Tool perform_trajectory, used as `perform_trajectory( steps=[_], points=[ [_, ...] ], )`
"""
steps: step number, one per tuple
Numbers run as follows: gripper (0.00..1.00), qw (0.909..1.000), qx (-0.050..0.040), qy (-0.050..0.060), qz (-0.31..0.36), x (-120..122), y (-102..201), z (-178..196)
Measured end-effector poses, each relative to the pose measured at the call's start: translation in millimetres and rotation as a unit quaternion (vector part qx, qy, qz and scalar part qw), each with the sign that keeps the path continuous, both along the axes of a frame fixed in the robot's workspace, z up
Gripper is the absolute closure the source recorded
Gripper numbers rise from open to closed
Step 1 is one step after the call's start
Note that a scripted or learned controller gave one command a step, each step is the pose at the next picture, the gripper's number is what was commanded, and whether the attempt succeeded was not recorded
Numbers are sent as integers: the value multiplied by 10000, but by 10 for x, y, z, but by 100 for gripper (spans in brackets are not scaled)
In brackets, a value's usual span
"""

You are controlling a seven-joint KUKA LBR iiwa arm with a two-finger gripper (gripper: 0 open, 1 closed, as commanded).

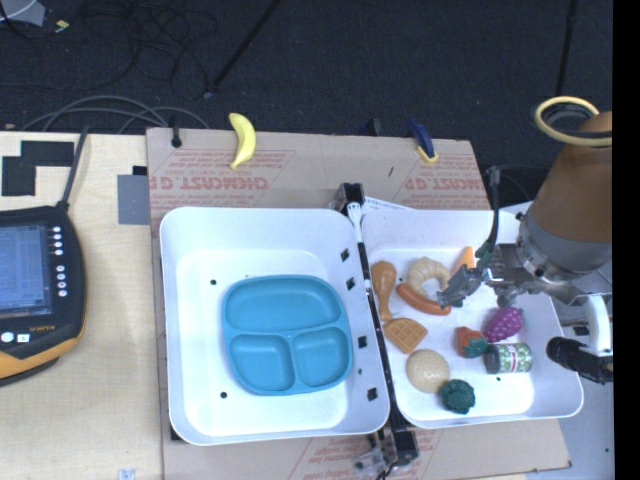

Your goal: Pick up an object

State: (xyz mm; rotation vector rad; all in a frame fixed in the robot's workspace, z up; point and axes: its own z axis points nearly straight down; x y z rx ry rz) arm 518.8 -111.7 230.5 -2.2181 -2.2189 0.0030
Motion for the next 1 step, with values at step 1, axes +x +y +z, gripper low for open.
perform_trajectory(
  steps=[1],
  points=[
    [100, 10000, 4, 9, -3, 0, -6, 97]
  ],
)
